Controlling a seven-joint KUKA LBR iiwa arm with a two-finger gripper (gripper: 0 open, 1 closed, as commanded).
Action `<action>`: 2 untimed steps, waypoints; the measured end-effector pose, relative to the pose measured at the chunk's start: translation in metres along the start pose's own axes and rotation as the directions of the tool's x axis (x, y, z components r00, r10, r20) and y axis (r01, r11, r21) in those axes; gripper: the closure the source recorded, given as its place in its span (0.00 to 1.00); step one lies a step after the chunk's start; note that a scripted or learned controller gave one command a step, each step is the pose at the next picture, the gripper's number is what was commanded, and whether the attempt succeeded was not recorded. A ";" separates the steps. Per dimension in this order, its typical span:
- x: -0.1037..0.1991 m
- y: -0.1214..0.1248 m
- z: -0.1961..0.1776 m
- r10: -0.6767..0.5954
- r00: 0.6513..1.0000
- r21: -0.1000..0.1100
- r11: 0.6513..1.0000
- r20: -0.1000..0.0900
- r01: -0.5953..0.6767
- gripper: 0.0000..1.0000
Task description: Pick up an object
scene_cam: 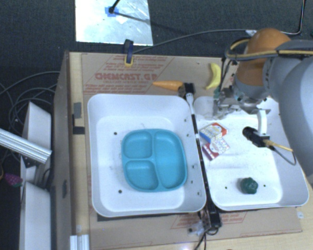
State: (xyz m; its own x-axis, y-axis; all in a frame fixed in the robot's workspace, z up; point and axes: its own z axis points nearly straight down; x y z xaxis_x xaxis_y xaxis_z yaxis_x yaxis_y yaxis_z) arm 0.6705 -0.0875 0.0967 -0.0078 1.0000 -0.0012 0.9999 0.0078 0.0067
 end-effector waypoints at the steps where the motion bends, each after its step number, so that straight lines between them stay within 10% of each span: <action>1: 0.000 0.000 0.000 0.000 1.000 0.001 1.000 0.000 0.000 0.00; 2: -0.010 -0.023 0.012 0.007 1.000 0.005 1.000 0.000 -0.007 0.00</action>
State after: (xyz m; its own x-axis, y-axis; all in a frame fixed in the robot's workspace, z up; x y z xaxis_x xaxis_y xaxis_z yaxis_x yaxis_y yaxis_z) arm 0.6474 -0.0974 0.0846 -0.0012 1.0000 -0.0008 1.0000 0.0012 0.0016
